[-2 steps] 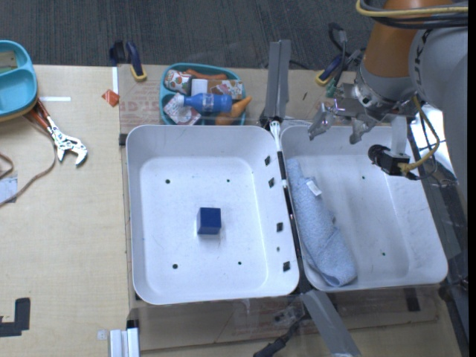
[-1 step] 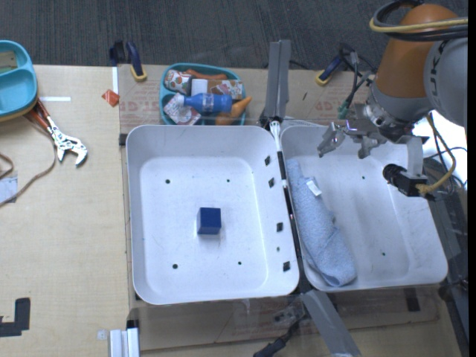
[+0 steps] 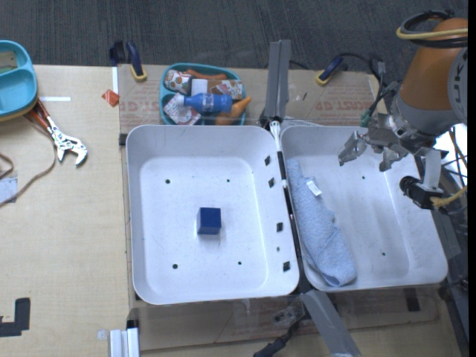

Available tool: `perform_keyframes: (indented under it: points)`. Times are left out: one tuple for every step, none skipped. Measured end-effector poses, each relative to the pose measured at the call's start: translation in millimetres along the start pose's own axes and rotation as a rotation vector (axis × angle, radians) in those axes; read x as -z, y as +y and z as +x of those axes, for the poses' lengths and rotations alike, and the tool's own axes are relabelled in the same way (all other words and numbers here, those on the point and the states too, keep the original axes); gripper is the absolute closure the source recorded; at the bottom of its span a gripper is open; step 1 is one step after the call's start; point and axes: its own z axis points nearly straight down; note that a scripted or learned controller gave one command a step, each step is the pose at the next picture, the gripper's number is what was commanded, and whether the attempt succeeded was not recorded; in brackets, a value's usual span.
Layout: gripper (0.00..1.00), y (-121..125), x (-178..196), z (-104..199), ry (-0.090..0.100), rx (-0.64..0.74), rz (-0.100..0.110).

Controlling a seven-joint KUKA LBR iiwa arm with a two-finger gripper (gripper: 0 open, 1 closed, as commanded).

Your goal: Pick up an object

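Viewing from above, camera view:
Two-finger gripper (image 3: 370, 153): fingers spread apart, nothing between them, hovering over the far right part of the right shallow white bin (image 3: 416, 274).
Small blue cube (image 3: 210, 221): resting near the centre of the left shallow white bin (image 3: 149, 274).
Light blue folded cloth (image 3: 321, 233): lying along the right bin's left side, well apart from the gripper.

Blue tray (image 3: 13, 76) cut off by left edge. Arm (image 3: 435, 58) cut off at right edge. Heaped items in small tub (image 3: 202, 95) indistinguishable.
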Motion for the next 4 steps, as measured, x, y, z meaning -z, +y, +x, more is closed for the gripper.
perform_keyframes:
  points:
    - [0.00,-3,54,-69,-0.001,-0.124,-0.002]
    - [0.00,49,-48,23,0.000,-0.392,0.000]
    - [1.00,50,-38,23,-0.003,-0.389,0.000]
    - [1.00,26,-18,-34,0.000,-0.848,0.000]
